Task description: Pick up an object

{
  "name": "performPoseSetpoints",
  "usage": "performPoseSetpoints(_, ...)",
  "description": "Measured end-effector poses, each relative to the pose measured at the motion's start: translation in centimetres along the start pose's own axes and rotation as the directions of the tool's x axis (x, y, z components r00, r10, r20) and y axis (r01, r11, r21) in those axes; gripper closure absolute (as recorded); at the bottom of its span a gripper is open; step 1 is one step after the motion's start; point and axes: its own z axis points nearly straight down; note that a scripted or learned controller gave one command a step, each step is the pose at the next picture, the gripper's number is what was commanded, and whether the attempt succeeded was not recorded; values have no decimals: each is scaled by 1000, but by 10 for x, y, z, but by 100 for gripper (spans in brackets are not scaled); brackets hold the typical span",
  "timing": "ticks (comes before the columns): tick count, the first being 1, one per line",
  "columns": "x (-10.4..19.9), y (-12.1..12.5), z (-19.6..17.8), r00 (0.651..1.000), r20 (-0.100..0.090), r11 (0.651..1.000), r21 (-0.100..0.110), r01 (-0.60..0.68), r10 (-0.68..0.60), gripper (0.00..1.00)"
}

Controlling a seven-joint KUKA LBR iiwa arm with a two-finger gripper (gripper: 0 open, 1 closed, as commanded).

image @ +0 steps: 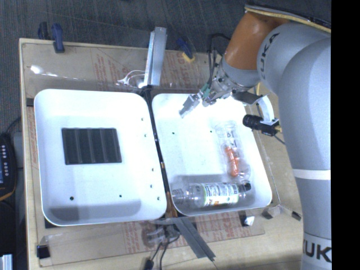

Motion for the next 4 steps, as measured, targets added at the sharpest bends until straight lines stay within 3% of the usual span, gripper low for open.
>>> performPoseSetpoints(1, -37, -53, 50, 996, -1, 996, 2, -92, 92, 0)
performPoseSetpoints(2, -18, -94, 51, 999, -2, 999, 2, -32, 32, 0)
performPoseSetpoints(3, -11, -112, -15, 999, 0, 999, 0, 43, -43, 0)
performPoseSetpoints(4, -13, -105, 11, 997, -3, 997, 3, 74, -74, 0)
